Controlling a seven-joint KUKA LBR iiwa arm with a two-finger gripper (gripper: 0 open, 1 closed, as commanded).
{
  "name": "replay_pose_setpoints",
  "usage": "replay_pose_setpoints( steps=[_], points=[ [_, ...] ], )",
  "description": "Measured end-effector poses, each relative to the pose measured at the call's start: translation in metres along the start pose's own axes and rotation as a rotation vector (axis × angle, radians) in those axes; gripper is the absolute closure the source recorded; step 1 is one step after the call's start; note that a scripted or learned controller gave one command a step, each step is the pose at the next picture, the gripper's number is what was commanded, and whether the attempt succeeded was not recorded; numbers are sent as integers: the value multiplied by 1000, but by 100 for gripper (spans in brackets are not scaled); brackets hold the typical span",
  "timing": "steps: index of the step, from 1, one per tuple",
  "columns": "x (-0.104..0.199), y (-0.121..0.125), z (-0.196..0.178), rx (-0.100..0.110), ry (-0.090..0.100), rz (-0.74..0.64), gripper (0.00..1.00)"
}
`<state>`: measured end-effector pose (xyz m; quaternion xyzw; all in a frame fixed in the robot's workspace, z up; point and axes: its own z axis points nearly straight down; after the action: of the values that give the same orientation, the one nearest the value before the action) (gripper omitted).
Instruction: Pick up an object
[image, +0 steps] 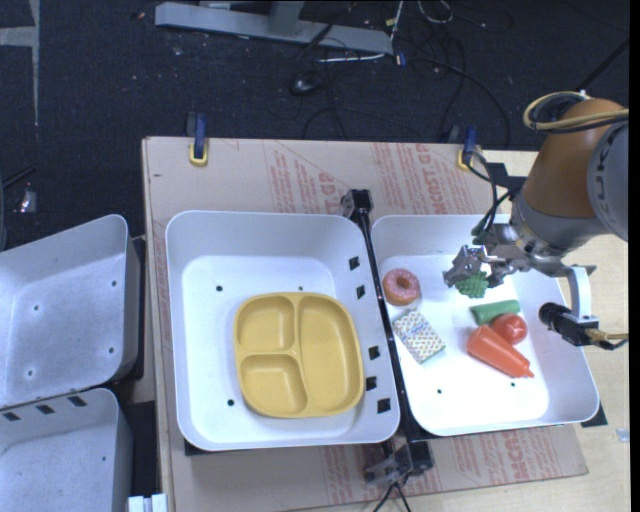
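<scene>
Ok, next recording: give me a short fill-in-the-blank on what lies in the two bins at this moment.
1. The yellow divided plate lies in the ___ bin as the camera sees it.
2. The plate has ___ compartments.
3. The pink donut lies in the right bin, close to the ___ between the two bins.
4. The tool is over the small ___ broccoli-like piece.

Missing words: left; three; divider; green
</scene>
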<state>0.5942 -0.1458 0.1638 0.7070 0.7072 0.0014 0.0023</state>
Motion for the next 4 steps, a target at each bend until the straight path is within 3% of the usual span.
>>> replay_pose_setpoints(
  steps=[1,2,4],
  points=[
    [-1,3,-64,-2,-1,-2,100],
    [-1,3,-64,4,1,-2,100],
    [115,20,-60,6,2,-6,100]
  ],
)
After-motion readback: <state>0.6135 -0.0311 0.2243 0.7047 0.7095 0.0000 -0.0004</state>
